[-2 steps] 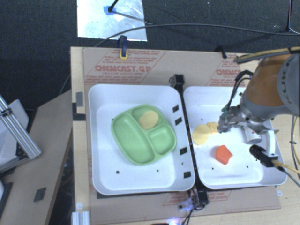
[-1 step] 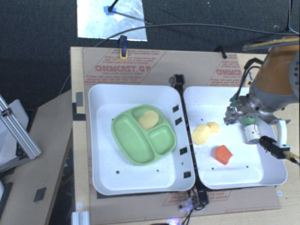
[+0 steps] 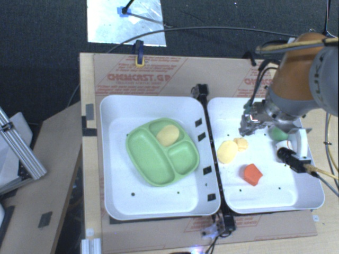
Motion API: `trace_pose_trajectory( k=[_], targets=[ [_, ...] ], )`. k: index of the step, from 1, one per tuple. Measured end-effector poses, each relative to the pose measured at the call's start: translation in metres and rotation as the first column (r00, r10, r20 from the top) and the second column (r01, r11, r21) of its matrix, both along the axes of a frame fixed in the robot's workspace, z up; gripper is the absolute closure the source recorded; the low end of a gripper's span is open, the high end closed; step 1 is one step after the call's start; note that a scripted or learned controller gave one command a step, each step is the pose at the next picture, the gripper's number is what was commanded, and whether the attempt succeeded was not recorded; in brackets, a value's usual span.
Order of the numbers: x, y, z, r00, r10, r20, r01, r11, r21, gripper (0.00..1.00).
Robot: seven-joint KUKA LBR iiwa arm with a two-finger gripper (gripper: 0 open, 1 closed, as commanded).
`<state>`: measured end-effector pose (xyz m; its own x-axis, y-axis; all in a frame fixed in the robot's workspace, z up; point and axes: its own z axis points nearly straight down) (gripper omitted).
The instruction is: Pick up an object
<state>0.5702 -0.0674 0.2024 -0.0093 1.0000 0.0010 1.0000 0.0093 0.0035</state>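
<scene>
Gripper (image 3: pixel 247 125), finger state indiscernible, poised over the right bin (image 3: pixel 265 199) just above two yellow objects (image 3: pixel 231 150); orange block (image 3: pixel 252 174) lies nearer the front rim

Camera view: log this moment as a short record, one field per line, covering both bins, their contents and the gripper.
left bin: holds a green divided plate
plate contents: one pale yellow piece in the upper compartment
right bin: holds loose items and the gripper
loose items: yellow lump with a smaller yellow piece beside it; orange block nearer the front; green object, partly hidden by the arm
gripper: low over the right bin, above the yellow items; nothing visible between its fingers
finger state: cannot tell
</scene>
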Motion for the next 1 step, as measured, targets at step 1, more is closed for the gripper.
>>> trace_pose_trajectory(
  k=[1],
  targets=[
    [0.0147,0.0577,-0.0032,1.000,0.001,0.000,-0.001,1.000,0.001,1.00]
  ],
)
